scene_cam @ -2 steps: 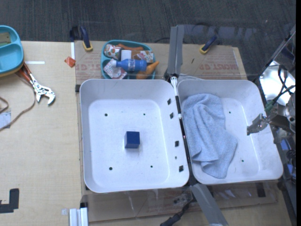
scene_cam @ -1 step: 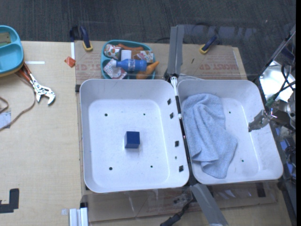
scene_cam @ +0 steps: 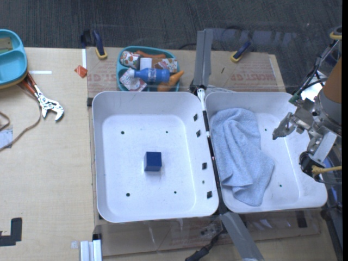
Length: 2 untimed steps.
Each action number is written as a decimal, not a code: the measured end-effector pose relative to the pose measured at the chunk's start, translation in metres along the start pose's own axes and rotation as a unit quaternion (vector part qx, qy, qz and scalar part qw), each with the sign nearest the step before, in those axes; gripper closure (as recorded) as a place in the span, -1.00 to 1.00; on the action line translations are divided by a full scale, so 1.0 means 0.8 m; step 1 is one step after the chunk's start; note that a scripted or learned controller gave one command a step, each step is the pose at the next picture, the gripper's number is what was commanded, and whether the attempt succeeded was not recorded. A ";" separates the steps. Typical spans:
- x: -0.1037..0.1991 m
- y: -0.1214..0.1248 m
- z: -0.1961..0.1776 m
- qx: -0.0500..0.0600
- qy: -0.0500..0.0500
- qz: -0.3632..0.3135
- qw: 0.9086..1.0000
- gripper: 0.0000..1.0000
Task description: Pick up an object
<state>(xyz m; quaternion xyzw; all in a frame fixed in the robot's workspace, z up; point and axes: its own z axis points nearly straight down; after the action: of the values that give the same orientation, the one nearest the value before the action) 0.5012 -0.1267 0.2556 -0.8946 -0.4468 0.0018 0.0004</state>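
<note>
Counter with two white bins side by side.
A blue cube is seen near the middle of the left bin, its edges roughly square to the bin walls, no long axis. A grey towel is heaped lengthwise in the right bin. The gripper is held over that bin's right part; whether the jaws are apart cannot be told.

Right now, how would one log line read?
gripper: above right bin | towel: right bin | blue cube: left bin
</note>
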 end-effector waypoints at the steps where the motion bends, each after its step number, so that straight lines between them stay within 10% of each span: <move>1: -0.033 0.030 0.013 0.000 0.000 -0.032 0.999 -1.00; 2: -0.038 0.066 -0.036 0.000 0.000 -0.080 0.997 -1.00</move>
<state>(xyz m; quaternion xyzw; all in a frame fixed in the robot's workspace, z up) 0.5256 -0.1828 0.2841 -0.8560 -0.5170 0.0015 0.0001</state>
